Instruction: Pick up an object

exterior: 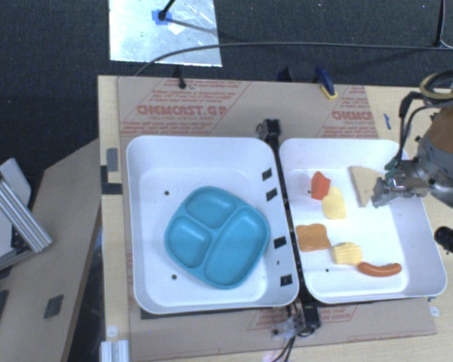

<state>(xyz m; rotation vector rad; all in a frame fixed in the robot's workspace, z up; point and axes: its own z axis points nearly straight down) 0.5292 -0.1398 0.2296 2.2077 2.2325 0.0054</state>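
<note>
The right bin [408, 236] holds several toy food pieces. A red-orange chunk [320, 185] and a pale yellow piece [334, 204] lie near its left wall. A tan wedge [362, 181] lies at the back, an orange-brown slice [312, 237] and a yellow ridged piece [346, 253] lie lower down, and a red-orange sausage [380, 269] lies at the front. My gripper [386, 190] hangs low over the bin's right half, just right of the tan wedge and close against its edge. I see nothing held in it.
The left bin [147, 202] holds a blue divided plate [217, 236]. A black hinge strip [281, 202] runs between the bins. The grey arm [445, 161] comes in from the right above the right bin's rim. A foil sheet [164, 21] lies on the floor behind.
</note>
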